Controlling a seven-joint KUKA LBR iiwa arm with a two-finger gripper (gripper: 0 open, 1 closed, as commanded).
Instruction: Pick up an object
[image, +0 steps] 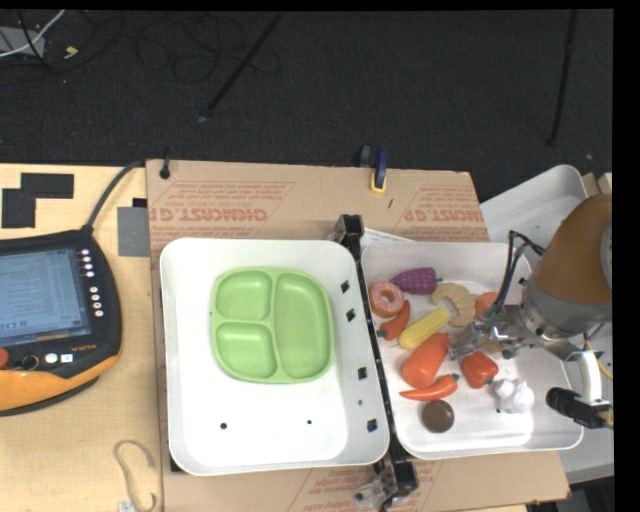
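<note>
The arm's metal tool (478, 338) dips into the right white plastic bin (540, 435) beside a small red plastic pepper (479, 368), seeking a pick; its grip cannot be told.

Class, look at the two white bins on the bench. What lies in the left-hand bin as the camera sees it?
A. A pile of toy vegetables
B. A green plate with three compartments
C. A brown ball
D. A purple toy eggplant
B: the green divided plate lies alone in the left bin, while the toy foods, such as the corn cob and the purple eggplant, sit in the right bin.
</note>
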